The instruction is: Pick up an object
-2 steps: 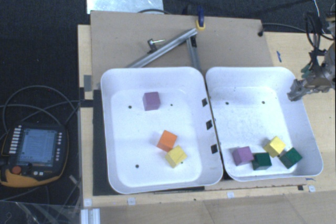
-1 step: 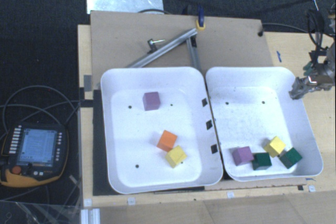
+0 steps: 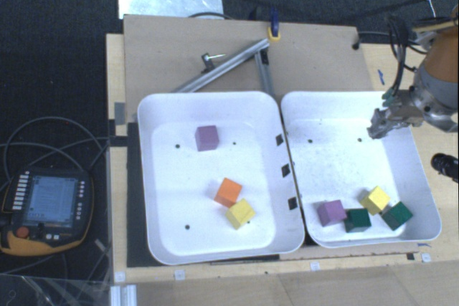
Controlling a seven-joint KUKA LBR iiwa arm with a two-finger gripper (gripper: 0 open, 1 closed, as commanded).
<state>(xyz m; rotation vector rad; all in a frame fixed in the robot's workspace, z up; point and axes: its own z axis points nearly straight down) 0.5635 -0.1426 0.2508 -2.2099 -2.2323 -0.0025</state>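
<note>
The left bin [image 3: 154, 154] holds a purple cube [image 3: 206, 137] near its back, and an orange cube [image 3: 229, 191] touching a yellow cube [image 3: 241, 213] near its front. In the right bin [image 3: 423, 222] a purple cube [image 3: 331, 212], a dark green cube [image 3: 357, 220], a yellow cube [image 3: 374, 200] and another green cube [image 3: 396, 215] cluster at the front right. My gripper [image 3: 380, 125] hangs over the right bin's back right edge, well behind that cluster, with nothing visible in it.
A metal rod [image 3: 222, 67] lies on the brown board behind the bins. A teach pendant [image 3: 44, 208] with cables sits on the floor at left. Cables run down at the upper right beside the arm.
</note>
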